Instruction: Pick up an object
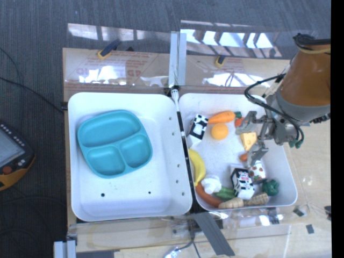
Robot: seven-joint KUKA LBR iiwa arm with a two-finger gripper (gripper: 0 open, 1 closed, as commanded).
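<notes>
Gripper [252,138] straddled yellow cheese wedge [248,140], finger state indeterminate; smooth teal three-compartment plastic tray [114,142] in left bin [129,198].

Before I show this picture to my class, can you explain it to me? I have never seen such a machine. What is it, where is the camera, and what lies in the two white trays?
The picture is taken from one fixed camera above a bench, looking down at a slant. The grey and orange shape at the right is a robot arm; its grasping tool hangs over the right bin. That bin holds toy food: a carrot, an orange ball, a yellow cheese wedge, a banana, a green broccoli piece and small black-and-white patterned pieces. The left bin holds a blue divided plate. The tool is just above the cheese wedge, but I cannot tell whether it grips anything.
</notes>
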